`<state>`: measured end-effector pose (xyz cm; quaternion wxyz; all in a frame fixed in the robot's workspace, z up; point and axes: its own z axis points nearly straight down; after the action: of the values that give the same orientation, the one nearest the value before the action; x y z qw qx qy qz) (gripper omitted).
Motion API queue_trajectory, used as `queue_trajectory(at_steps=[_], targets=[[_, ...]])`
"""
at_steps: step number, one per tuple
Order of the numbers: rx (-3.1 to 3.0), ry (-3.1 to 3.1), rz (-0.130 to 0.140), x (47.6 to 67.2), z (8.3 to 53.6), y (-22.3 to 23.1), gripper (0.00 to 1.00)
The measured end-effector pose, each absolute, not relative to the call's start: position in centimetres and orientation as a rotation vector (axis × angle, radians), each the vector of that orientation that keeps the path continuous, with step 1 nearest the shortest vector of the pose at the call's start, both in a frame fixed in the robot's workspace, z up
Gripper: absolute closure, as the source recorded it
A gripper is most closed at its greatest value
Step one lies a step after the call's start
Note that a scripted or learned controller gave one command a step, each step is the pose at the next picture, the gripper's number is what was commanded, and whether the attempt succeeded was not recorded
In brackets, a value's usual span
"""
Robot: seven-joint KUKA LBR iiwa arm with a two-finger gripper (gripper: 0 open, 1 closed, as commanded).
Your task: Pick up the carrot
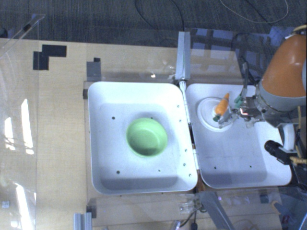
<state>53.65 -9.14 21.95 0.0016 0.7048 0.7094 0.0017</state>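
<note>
right now i see the carrot lying on a small white plate in the right bin, toward that bin's far left part. its orange body points up and to the right, with a bit of green at the top end. my gripper sits just beside it, at the carrot's lower right, low over the plate's right rim. the metal fingers reach in from the right, and from this slant i cannot tell how wide they stand or whether they close on anything. i see the carrot next to the fingers, not between them. the arm with its orange band fills the upper right corner above the bin.

the left bin holds a light green bowl, upright, a little right of the bin's middle. the two bins stand side by side on the wooden bench, touching along their shared edge.
</note>
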Motion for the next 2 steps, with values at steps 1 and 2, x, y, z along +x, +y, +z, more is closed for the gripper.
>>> queue_trajectory(at_steps=[1, 2], targets=[[2.172, 2.263, 0.007, 60.5, 21.0, -13.4, 0.0], [2.085, 2.343, 0.005, 65.5, 9.3, -13.9, 0.0]])
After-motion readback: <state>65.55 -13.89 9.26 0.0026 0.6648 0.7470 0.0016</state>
